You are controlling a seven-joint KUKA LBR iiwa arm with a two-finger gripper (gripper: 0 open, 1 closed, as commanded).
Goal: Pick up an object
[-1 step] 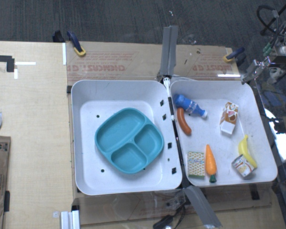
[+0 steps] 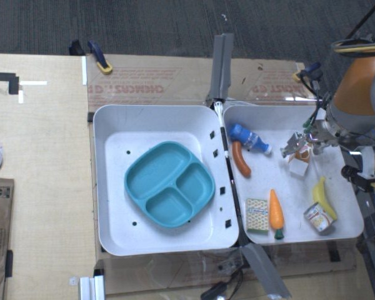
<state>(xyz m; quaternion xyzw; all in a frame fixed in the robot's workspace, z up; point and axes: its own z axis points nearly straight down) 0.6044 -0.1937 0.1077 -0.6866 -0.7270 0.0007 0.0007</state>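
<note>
Two white bins sit side by side on the bench (image 2: 37, 230). The left bin (image 2: 106, 167) holds a teal three-compartment plate (image 2: 169, 183) near its centre. The right bin (image 2: 347, 227) holds the loose objects: a blue bottle (image 2: 249, 139) at 10 o'clock, lying on its side; an orange-red sausage (image 2: 240, 159) just below it, near the bin's left wall; a small green-and-white box (image 2: 257, 215) at 7 o'clock; a carrot (image 2: 275, 212) just beside the box on its right, tip toward 12 o'clock; a banana (image 2: 323, 198) at 4 o'clock; and a small can (image 2: 318, 219) just beside the banana's lower end. A small white and orange carton (image 2: 299, 161) lies at about 1 o'clock. The arm (image 2: 356, 92) enters from 3 o'clock, and its end effector (image 2: 298, 145) hangs directly over the carton; whether its fingers are open or closed, or touch the carton, cannot be told from this view.
</note>
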